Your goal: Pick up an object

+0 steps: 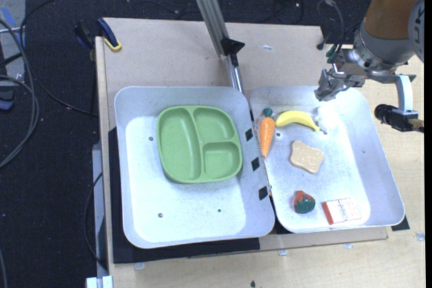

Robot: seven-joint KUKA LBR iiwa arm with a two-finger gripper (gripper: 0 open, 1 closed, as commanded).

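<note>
**The Gripper Is Hanging Over the Far Edge of the Right Bin**

The gripper is hanging at the far edge of the right bin. It is small and dark from up here, so I cannot tell how it is set. Nothing is showing in its grip. The grey arm is reaching in from the right, with its orange band just above the wrist.

The closest thing to the gripper is the banana. It is lying a little nearer and to the left of the gripper, with its curve pointing up toward the far side. Just left of the banana, the carrot is lying along the left wall of this bin, green top pointing far. A slice of toast is sitting flat in the middle of the bin. Near the front edge, a small red and green fruit is resting beside a red and white box.

These things are lying apart from each other, so I think each one is easy to reach from above. The banana looks like the likely pick, since the gripper is hanging closest to it.

In the left bin, a green plate with three parts is sitting by itself.
</note>
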